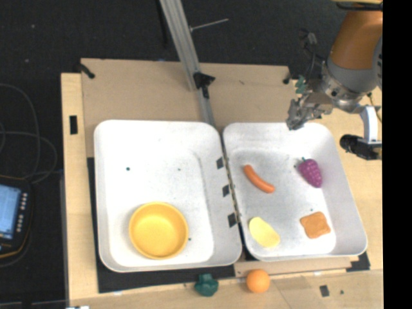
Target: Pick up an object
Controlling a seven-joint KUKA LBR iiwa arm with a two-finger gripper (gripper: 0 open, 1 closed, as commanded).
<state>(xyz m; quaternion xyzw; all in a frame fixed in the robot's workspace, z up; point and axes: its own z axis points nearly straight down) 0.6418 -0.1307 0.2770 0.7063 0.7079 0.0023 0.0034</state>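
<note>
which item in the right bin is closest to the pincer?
The purple grape bunch, by the bin's far right side, just below the pincer. The orange carrot, yellow piece and orange-brown block lie farther off.

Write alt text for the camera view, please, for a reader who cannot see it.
The arm's pincer hangs over the far rim of the right bin, which holds a carrot, grapes, a lemon slice and toast. The left bin holds a yellow bowl.

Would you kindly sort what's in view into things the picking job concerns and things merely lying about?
For the job: gripper, orange sausage, purple grapes, yellow piece, orange-brown block, yellow bowl.

Lying about: orange ball, green piece, handheld screen.
</note>
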